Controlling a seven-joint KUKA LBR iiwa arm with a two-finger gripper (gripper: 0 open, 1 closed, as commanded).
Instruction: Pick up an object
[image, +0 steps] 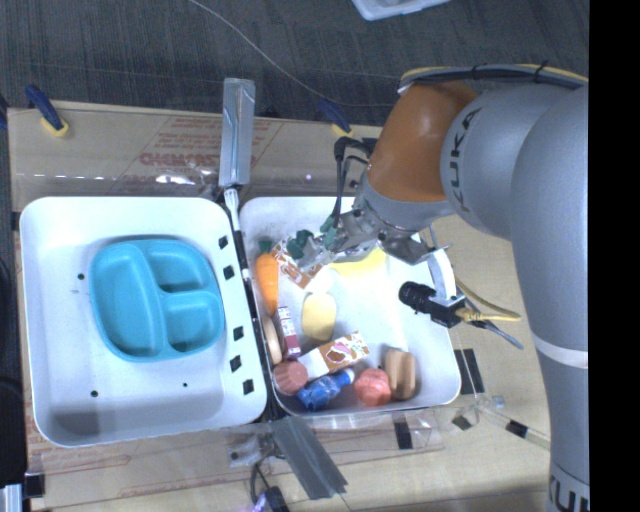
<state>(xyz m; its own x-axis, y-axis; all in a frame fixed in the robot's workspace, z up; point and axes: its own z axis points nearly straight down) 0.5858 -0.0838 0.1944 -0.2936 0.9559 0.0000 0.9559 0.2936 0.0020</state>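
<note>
Camera view: the grey arm with its orange band reaches in over the right shallow white bin (440, 385), and the two-finger gripper (335, 235) hangs low above that bin's upper left part.
Gripper state: I cannot tell how it stands; the wrist hides it from above.
Likely target: a crinkled printed snack packet (297, 250) lies just under and beside the gripper tip, near the bin's back left corner.
How it handles: I judge it light, soft and slippery, apt to crumple or slide; a pinch across a raised fold or edge seems best.
Close neighbours: an orange carrot-shaped toy (266, 280) lies just left of the packet against the bin wall, and a pale yellow rounded toy (319, 316) lies just below it.
Further clutter: a small printed box (338, 355), a blue wrapped item (322, 392), two reddish round toys (371, 386) and a brown bun-like toy (401, 371) crowd the front of the bin.
In the way: the carrot and the bin wall leave little room on the packet's left side.
Left bin: a blue divided plastic tray (157, 296) sits in the left shallow white bin (50, 400), well apart from the gripper.
</note>
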